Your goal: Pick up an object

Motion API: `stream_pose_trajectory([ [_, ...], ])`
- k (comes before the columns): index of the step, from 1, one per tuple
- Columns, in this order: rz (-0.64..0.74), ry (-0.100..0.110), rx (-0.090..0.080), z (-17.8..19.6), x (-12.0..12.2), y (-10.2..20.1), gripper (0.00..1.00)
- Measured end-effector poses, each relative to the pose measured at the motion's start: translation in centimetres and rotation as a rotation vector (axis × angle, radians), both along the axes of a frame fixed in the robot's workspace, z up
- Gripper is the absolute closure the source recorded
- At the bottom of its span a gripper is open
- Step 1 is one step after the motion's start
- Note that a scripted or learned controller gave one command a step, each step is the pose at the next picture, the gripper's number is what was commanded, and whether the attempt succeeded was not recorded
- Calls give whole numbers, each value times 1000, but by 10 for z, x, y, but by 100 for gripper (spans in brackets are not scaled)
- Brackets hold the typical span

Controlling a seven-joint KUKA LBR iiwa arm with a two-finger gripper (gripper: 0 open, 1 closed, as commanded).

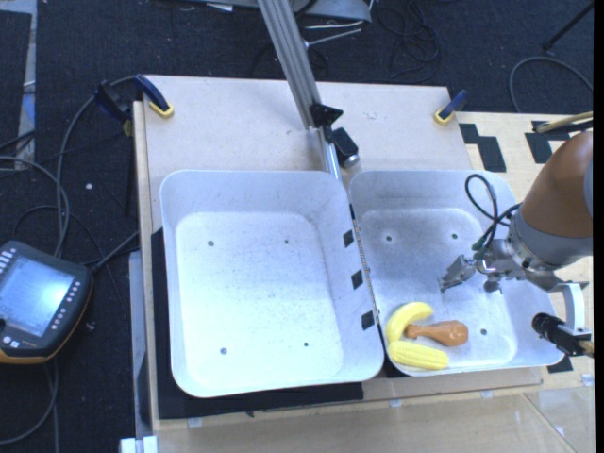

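In the right bin (415,206), near its front edge, lie a yellow banana (406,317), a brown drumstick-shaped toy (444,332) and a yellow corn cob (417,355), all close together. My gripper (456,275) hangs over the right bin's middle-right, up and to the right of these toys, a short way from them. Nothing shows between its fingers. The grey arm with its orange band (566,192) comes in from the right.
The left bin (255,281) adjoins the right one along a shared rim with black clips. A slanted metal post (297,64) rises behind the bins. A teach pendant (38,295) lies at the far left, off the bench.
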State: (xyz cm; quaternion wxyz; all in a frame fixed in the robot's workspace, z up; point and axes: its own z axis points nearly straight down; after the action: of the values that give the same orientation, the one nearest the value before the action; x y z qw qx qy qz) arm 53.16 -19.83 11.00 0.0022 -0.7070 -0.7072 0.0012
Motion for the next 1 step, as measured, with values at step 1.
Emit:
stream_pose_trajectory([
  [1, 0, -4, -1, -15, 0, 0, 0],
])
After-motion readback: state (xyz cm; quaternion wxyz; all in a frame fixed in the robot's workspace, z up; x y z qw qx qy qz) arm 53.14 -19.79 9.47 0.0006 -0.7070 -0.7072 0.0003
